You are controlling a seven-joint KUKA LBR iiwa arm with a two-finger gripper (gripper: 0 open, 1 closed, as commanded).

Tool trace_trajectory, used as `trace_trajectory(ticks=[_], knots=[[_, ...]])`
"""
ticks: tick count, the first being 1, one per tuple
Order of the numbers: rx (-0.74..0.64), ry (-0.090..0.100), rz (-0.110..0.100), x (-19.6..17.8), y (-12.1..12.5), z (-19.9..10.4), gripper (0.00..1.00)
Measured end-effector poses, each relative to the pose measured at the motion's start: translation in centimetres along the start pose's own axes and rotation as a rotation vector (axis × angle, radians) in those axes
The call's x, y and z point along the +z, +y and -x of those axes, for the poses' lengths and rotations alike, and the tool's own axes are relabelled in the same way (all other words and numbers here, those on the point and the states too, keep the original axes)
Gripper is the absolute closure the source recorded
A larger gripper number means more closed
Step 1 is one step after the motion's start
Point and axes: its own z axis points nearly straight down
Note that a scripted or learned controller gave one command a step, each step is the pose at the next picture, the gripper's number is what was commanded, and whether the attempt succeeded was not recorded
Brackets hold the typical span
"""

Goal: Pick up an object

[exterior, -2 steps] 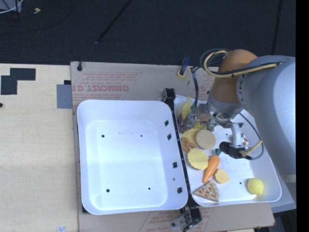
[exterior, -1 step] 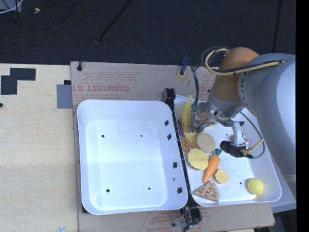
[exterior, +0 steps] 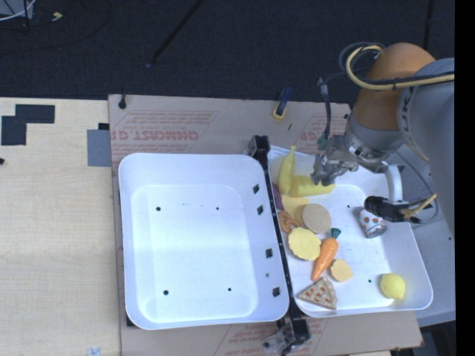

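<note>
1. The grey arm [exterior: 415, 117], with its orange band at the upper right of the frame, reaches down into the right bin [exterior: 404, 262] from the right side.
2. The hand [exterior: 324, 173] sits low over the upper left part of the right bin, right at a yellow block [exterior: 308, 189] and just right of a banana [exterior: 286, 170].
3. Whether the hand is released or clenched cannot be told from this view; the tips are dark, small and merge with the yellow block beneath them, and nothing is plainly seen between them.
4. The task's candidate things all lie in the right bin, gathered along its left side and lower edge.
5. Below the yellow block lies a tan round disc [exterior: 316, 218], and just below and left of that a pale yellow round slice [exterior: 303, 244], the two touching or nearly so.
6. An orange carrot [exterior: 324, 256] with a green top lies slanted just right of the yellow slice, with a small tan round piece [exterior: 341, 271] beside its lower end.
7. A pizza slice [exterior: 319, 296] rests at the lower left corner of the right bin.
8. A lemon [exterior: 392, 285] sits apart near the lower right corner.
9. A small grey and red object [exterior: 372, 223] lies at centre right of the bin, near a black fitting on the arm.
10. The left bin [exterior: 133, 236] fills the centre of the frame, on the cardboard-covered surface [exterior: 185, 128].
</note>
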Motion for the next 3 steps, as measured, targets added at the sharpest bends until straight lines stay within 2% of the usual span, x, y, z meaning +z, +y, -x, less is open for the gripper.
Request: trace_trajectory(ticks=[1,2,3], knots=[[-0.002,-0.001,0.008,6.6,-6.4,1.2,1.00],[0.001,0.003,-0.008,8.1,-11.8,-0.2,1.00],[-0.002,0.001,-0.002,1.5,-10.1,-1.5,1.00]])
